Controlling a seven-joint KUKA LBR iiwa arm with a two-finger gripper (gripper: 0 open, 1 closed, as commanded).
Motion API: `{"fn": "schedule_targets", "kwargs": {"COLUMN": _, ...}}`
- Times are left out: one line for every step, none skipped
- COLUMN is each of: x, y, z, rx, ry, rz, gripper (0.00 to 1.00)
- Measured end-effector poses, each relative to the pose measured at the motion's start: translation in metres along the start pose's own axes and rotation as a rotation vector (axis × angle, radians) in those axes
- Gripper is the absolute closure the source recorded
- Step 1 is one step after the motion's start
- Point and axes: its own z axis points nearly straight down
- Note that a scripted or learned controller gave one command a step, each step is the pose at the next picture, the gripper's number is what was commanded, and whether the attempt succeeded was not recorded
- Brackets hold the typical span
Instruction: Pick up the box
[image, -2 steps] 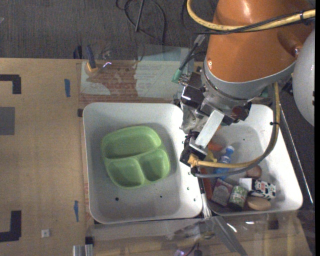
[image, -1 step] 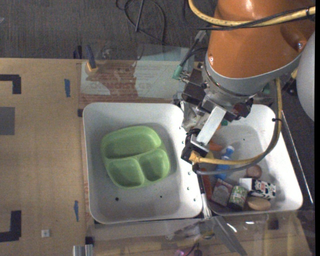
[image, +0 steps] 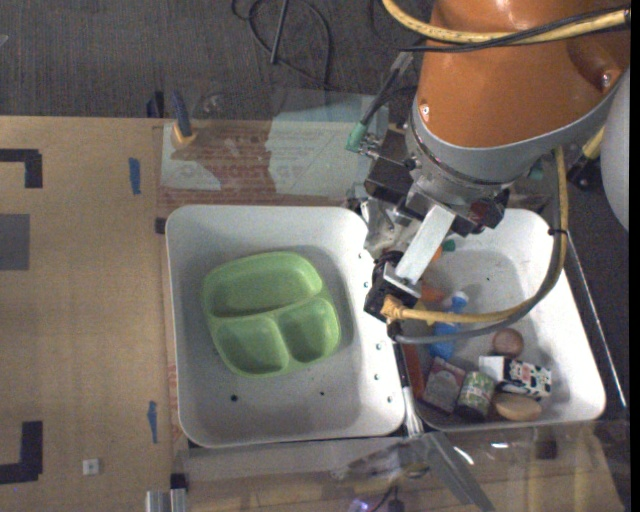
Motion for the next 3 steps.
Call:
{"fn": "schedule_targets", "kwargs": {"x": 0.000, "y": 0.000, "z": 0.000, "rx": 0.000, "ry": 0.000, "rz": -0.001, "gripper": 0.00}}
{"fn": "schedule_targets", "kwargs": {"x": 0.002, "y": -0.001, "z": -0.010, "rx": 0.000, "ry": -0.001, "rz": -0.004, "gripper": 1.00}}
{"fn": "schedule_targets", "kwargs": {"x": 0.004, "y": -0.001, "z": -0.020, "rx": -0.001, "ry": -0.002, "rz": -0.009, "gripper": 1.00}}
